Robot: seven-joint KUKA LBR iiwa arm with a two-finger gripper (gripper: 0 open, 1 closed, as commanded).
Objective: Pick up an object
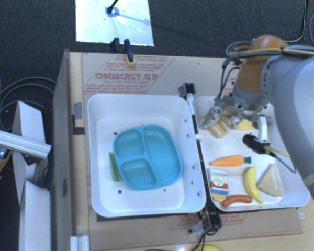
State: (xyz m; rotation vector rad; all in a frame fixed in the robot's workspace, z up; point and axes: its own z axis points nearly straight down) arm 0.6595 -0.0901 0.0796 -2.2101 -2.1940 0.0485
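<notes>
two shallow white plastic bins sit side by side, and the right bin (293,197) is the landmark. the grey arm's two-finger gripper (220,120) hangs over its far left corner, close to the rim; whether it is spread or closed, i cannot tell. a tan rounded toy food piece (218,129) lies just below it, apparently touching. nearer, an orange carrot (229,161), yellow banana (251,184) and red sausage (235,200) crowd the floor. left of it, a blue divided plate (146,157) fills the other bin.
</notes>
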